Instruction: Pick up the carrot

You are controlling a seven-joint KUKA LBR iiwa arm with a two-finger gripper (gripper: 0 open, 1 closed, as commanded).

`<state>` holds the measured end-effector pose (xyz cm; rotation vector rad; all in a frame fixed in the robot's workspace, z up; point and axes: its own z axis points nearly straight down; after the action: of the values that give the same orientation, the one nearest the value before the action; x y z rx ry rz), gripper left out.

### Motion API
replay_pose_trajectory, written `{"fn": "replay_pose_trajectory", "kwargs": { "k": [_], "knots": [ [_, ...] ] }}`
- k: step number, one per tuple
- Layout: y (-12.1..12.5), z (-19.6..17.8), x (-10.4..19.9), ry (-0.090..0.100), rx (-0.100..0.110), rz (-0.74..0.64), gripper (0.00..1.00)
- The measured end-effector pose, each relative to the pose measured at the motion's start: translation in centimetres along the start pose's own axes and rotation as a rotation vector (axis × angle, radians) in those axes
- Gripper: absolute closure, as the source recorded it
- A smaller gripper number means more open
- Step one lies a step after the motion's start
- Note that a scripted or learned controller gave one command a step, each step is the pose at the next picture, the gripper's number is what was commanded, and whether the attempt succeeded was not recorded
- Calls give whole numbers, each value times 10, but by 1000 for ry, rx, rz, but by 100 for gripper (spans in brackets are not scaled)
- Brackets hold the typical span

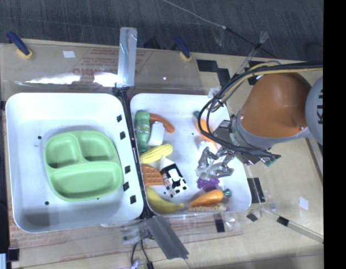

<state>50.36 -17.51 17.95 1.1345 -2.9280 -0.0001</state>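
Gripper (pixel 213 164) above purple item (pixel 207 182); carrot (pixel 208 197) just below; no legible writing

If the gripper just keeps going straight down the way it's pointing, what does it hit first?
Most likely the small purple toy just beneath the gripper in the right white bin. The orange carrot lies slightly beyond it. Depth is hard to judge here.

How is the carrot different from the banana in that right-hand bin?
The carrot is orange with a green top; the banana is plain yellow. The carrot is short and straight, the banana longer and curved. The carrot lies just below the tool, the banana further left. Both rest along the bin's near wall.
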Motion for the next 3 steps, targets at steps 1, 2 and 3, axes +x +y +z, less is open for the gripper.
{"fn": "replay_pose_trajectory", "kwargs": {
  "k": [1,2,3],
  "knots": [
    [-12,85,30,-16,13,-421,100],
    [-10,82,21,-30,20,-431,0],
    [-77,74,-35,-4,3,-269,0]
  ]
}}
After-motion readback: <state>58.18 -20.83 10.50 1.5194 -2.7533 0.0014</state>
